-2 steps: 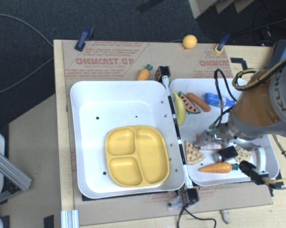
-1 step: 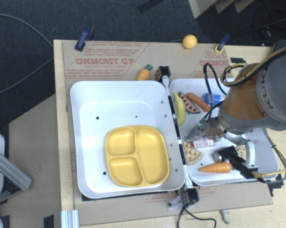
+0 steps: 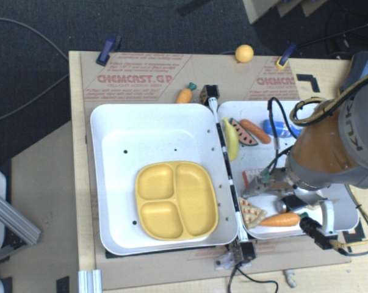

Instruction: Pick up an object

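Note:
My gripper [image 3: 261, 186] is low in the right bin [image 3: 255, 110], under the grey and orange wrist [image 3: 323, 151]. It hangs just above a pizza slice [image 3: 252, 213] and an orange carrot [image 3: 280, 220] at the bin's front. A small red and white piece [image 3: 251, 177] lies right beside the gripper tip. Farther back lie a yellow banana [image 3: 232, 140], a watermelon slice [image 3: 245, 135], a sausage [image 3: 256, 130] and a blue item [image 3: 275, 127], partly hidden by the arm.
The left bin [image 3: 153, 122] holds a yellow divided plate [image 3: 176, 199]. A small orange toy [image 3: 184, 95] and an orange ball [image 3: 245, 53] sit on the bench behind the bins. Cables loop around the arm on the right.

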`<state>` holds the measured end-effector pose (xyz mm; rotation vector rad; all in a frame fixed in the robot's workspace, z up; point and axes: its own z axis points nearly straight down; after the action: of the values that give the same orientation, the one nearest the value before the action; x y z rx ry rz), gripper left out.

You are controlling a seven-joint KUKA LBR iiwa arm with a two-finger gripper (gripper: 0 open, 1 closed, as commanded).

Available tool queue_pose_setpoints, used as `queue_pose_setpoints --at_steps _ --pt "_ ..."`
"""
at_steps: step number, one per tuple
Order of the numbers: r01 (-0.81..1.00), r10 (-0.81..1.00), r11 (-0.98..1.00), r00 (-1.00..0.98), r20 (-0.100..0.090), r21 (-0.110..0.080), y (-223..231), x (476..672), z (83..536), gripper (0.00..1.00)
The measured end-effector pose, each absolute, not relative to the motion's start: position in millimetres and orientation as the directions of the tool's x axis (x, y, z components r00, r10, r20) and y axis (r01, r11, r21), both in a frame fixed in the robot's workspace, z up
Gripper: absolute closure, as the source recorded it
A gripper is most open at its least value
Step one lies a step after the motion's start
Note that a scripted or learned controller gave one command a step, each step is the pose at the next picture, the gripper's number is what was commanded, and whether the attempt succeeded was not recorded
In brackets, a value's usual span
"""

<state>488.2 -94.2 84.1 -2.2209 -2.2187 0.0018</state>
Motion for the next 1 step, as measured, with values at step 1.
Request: queue_pose_setpoints --at_steps 1 --pt "1.000 1.000 0.000 0.000 0.000 0.001 -95.2 552.4 84.6 0.00"
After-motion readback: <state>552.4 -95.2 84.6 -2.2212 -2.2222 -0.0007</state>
